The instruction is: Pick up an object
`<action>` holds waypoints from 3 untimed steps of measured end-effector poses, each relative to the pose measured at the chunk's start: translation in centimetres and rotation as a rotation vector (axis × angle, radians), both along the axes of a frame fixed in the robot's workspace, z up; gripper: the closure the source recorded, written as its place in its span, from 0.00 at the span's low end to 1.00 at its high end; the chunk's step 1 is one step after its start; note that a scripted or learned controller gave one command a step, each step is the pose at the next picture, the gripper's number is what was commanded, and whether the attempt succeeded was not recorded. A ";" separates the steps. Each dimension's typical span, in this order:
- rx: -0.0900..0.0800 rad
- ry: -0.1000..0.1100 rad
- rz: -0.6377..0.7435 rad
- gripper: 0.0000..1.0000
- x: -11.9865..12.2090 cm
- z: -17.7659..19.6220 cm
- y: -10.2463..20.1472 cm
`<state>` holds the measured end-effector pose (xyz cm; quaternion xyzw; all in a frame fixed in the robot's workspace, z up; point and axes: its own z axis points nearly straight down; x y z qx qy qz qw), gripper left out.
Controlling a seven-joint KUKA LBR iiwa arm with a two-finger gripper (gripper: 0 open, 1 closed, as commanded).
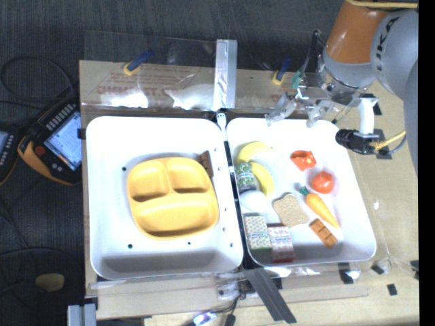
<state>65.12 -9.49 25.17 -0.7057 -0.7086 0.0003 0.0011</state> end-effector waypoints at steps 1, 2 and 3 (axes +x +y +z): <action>-0.004 0.001 -0.037 0.00 -0.6 -3.4 -4.6; -0.006 0.000 -0.026 0.00 0.1 -8.7 -8.0; 0.002 -0.006 -0.098 0.00 0.5 -15.5 -11.1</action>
